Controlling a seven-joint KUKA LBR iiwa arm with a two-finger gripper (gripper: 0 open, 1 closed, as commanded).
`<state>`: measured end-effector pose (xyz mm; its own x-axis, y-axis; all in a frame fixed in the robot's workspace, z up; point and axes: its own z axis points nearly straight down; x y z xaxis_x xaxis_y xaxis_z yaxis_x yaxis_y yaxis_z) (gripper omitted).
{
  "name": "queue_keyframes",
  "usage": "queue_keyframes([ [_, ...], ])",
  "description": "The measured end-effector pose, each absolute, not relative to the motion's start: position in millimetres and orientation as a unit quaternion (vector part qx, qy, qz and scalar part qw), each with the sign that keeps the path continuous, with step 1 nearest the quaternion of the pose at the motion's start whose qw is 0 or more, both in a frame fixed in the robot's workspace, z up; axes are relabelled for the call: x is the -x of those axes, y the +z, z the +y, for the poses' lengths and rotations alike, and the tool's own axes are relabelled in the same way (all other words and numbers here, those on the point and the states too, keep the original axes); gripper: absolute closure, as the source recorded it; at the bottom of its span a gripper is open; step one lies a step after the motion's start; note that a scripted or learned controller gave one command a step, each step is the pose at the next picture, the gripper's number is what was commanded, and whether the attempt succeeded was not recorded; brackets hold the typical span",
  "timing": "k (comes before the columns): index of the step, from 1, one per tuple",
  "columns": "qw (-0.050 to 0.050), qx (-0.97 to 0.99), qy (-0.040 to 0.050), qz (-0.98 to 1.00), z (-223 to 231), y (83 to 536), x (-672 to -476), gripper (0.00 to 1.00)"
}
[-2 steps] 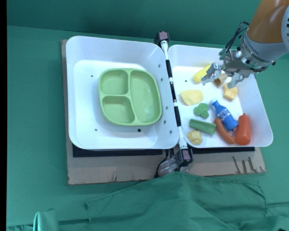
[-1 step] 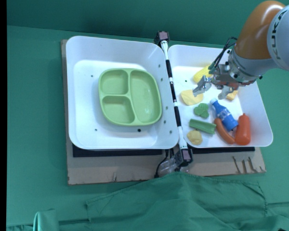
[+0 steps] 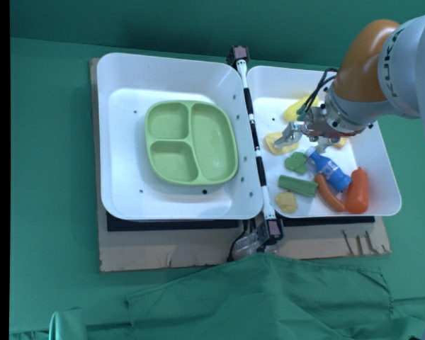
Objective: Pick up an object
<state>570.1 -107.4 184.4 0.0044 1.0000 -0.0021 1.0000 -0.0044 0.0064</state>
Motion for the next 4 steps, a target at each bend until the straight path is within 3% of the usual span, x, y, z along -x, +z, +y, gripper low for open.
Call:
queue_keyframes([
  [1, 0.009, -0.710, 0.0052, 0.704, -109.6, 200.8, -572.8, 1.00],
  [4, 0.005, -0.708, 0.0029, 0.706, -113.3, 359.1, -593.2, 1.00],
])
